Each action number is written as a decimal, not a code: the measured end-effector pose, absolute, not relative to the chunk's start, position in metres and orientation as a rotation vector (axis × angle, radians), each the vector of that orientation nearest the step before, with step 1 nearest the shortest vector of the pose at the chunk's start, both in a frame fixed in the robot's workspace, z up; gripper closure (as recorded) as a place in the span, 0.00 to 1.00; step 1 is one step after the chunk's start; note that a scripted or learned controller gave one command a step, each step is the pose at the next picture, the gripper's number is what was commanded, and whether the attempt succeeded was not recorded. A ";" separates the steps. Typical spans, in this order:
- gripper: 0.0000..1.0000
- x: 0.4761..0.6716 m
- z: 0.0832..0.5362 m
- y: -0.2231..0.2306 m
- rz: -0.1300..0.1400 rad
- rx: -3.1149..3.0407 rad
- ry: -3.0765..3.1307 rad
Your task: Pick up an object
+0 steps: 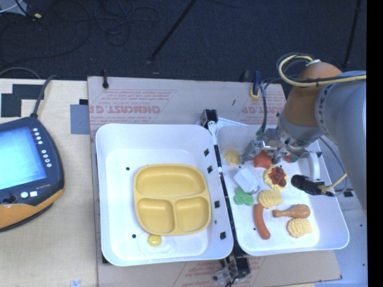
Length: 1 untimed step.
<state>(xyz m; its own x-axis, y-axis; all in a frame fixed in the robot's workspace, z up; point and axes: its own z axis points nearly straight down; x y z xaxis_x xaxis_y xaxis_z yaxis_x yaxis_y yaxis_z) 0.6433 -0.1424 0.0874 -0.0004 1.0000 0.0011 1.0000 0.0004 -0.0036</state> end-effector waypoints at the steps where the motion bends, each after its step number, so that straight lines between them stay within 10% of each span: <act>1: 1.00 0.643 0.097 -0.143 0.004 -2.218 -2.217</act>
